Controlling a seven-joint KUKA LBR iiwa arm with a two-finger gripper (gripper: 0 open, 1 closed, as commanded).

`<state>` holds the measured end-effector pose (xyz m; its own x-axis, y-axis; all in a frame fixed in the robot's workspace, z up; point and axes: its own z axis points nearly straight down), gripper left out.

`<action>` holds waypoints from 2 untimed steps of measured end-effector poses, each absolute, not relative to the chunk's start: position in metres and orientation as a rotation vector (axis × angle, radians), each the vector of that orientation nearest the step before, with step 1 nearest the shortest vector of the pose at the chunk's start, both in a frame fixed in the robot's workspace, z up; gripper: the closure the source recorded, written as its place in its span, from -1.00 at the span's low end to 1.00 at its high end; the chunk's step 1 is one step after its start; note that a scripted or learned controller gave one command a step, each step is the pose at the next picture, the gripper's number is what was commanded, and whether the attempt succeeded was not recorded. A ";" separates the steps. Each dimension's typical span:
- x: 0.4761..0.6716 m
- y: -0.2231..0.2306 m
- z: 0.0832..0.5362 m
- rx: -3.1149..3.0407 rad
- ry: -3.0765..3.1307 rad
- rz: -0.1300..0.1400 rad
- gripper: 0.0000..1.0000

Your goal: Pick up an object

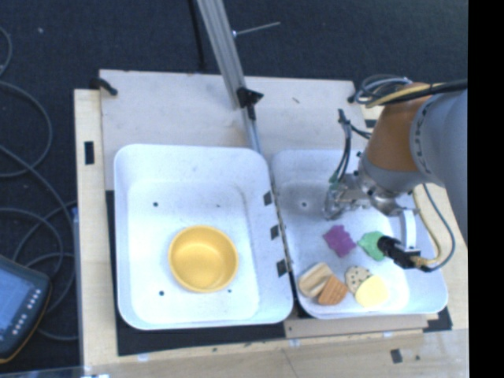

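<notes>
Arm [429, 132] enters from the right edge, grey link first, then the orange band [394, 136] just above the wrist. Wrist bends downward and leftward, tool end pointing down. Gripper [337, 205] sits at the low left end of the wrist, small metallic fingers hanging close together; whether there is a gap between them can't be made out at this angle. Nothing visible between the fingers. Thin cables [346, 152] run down the left side of the orange section to the gripper, and more loop off the wrist's right side.
</notes>
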<state>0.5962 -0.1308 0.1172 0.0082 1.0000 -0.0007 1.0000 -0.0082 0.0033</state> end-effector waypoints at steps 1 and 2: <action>0.600 -0.129 0.181 2.213 2.221 0.008 1.00; 0.602 -0.130 0.236 2.212 2.222 0.007 1.00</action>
<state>0.6025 -0.1297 0.2359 -0.0044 1.0000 -0.0012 1.0000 0.0044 0.0078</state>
